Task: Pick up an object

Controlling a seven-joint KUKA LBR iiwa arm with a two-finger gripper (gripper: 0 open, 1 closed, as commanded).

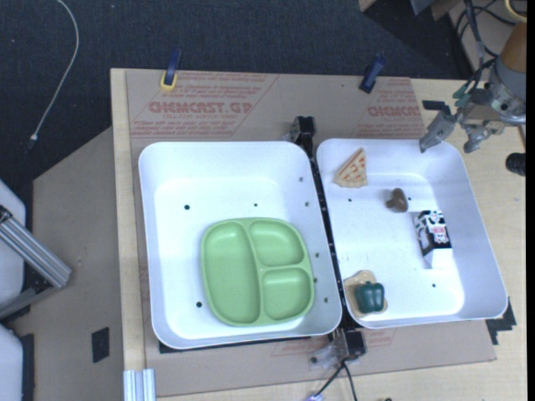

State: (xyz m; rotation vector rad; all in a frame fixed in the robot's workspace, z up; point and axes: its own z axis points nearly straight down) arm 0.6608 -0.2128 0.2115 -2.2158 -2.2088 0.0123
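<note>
Brown lump (396,199), below-left of open fingers (428,139)

Bench (276,98) topped with printed cardboard sheet, clamped at far edge by yellow clip (170,71) and blue clip (372,73). Two white bins side by side: left bin (167,224), right bin (468,224), touching at middle.

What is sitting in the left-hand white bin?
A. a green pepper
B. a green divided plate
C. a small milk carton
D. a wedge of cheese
B: the green divided plate lies alone in the left bin, while the cheese wedge, the milk carton and the green pepper all lie in the right bin.
</note>
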